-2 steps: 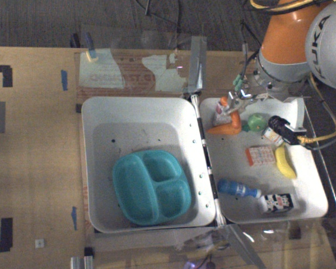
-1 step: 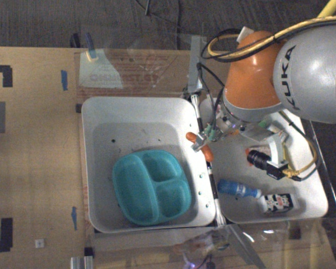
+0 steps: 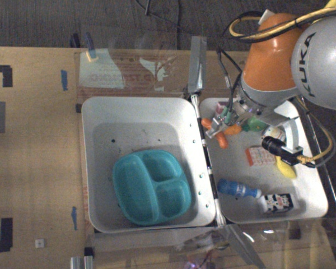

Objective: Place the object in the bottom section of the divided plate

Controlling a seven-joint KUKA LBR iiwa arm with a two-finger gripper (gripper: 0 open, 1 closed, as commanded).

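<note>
A teal divided plate (image 3: 151, 186) lies in the left white bin (image 3: 101, 122), low and right of its middle, with one long section on the left and two smaller ones on the right. My gripper (image 3: 217, 126) hangs low over the top-left corner of the right bin (image 3: 319, 198), under the orange wrist band. Orange carrot-like pieces (image 3: 222, 141) lie right around and below it, and a green item (image 3: 255, 125) sits just to its right. The arm hides part of these pieces, and whether any of them is held is unclear.
The right bin also holds a red-and-white packet (image 3: 260, 156), a yellow banana-like item (image 3: 287, 168), a blue bottle (image 3: 238, 189) and a black-and-white carton (image 3: 278, 203). A metal divider (image 3: 197, 72) rises between the bins. Cables hang from the arm.
</note>
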